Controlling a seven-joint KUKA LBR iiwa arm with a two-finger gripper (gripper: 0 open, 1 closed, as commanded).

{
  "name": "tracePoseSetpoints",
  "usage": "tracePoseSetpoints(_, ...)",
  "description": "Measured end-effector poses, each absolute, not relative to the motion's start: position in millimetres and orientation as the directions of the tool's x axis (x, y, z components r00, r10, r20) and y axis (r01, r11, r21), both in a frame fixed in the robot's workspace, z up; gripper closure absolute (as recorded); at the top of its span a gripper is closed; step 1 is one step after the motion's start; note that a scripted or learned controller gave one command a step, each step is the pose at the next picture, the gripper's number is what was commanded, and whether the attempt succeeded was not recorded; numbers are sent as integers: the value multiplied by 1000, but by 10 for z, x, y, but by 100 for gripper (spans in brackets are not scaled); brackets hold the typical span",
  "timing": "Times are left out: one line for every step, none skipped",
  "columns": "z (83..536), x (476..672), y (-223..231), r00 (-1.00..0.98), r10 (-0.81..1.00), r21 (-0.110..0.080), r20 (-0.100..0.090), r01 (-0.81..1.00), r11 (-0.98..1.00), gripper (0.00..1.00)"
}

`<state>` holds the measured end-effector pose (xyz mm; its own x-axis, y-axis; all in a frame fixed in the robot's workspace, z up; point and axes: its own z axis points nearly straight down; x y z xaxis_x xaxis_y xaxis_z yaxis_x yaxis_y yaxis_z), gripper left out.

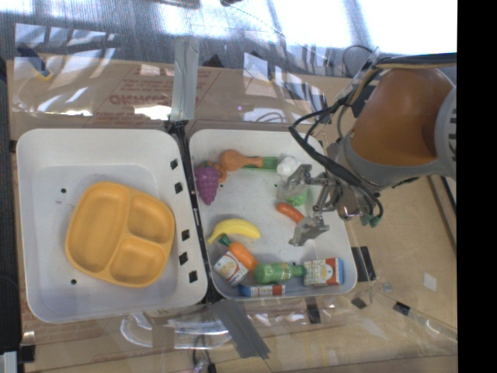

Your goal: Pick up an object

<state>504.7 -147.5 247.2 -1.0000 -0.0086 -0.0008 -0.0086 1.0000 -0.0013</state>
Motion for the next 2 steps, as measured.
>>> tracePoseSetpoints(937, 5151, -1868, -1000, 20, -2, -6, 20, 1000, 0)
tracePoseSetpoints(3432, 5934, -2112, -992, 124, -4, -14, 124, 992, 0)
